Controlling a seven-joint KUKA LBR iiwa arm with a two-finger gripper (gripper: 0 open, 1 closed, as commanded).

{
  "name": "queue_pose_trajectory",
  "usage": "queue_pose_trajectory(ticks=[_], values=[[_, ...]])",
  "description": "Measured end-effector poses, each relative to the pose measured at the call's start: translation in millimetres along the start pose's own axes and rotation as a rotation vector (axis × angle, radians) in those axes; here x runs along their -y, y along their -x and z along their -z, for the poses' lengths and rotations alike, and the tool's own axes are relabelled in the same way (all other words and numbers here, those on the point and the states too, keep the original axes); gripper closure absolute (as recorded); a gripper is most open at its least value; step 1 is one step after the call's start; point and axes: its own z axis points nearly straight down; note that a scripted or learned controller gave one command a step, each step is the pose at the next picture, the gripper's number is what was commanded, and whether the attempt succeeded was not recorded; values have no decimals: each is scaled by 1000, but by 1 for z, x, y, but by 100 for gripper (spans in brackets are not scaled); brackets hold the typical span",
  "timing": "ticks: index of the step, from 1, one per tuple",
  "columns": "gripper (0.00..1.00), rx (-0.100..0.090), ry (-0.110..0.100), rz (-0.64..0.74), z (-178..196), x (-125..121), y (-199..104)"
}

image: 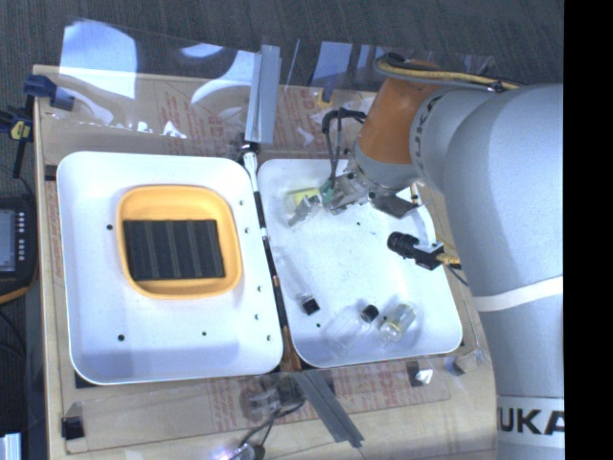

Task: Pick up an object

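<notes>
The yellow-green object (305, 197) is lying in the right bin's (436, 338) far-left corner, its long axis running roughly left-right, just to the left of the gripper (337, 192), which is hovering beside it; whether anything is being gripped cannot be told.

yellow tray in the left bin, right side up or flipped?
Right side up: the yellow tray lies flat in the left bin, its dark ribbed recess facing the camera.

Grey arm (498, 209) enters from right, orange-banded wrist bent down; end effector (335, 195) low, pointing left.
</notes>
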Motion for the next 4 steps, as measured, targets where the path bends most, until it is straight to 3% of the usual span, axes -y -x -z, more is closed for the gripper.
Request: queue_pose_trajectory(ticks=[1,2,3,4], values=[[0,12,2,32,2,-1,-47],[0,0,2,52,0,114,-46],[0,3,6,98,101,38,-115],[100,3,4,101,111,38,-114]])
